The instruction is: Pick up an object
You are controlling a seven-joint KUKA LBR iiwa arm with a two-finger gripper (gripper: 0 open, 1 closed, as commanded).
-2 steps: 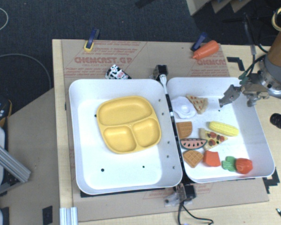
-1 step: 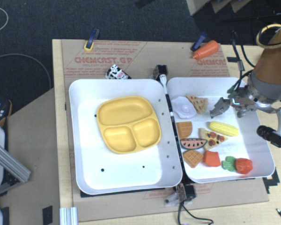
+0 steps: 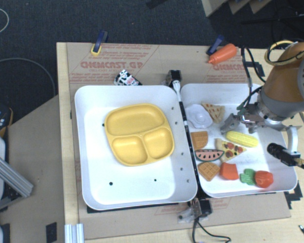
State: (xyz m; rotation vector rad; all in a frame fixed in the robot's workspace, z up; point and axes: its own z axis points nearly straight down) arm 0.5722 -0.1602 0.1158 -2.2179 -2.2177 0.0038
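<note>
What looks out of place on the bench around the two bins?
Two things lie outside the bins on the bench: an orange carrot-like toy near the back edge, and a small black-and-white toy behind the left bin.

Printed lettering on the bench board

Faded red print on the brown board [image 3: 142, 59], upper middle of the frame, seems to read "CHEMCAST GP"; a fainter repeat sits at upper right, with smaller lines illegible.

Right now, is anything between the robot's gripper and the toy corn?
Nothing visible. The gripper hangs just above and left of the toy corn in the right bin, with the pizza slice lying below the corn.
</note>
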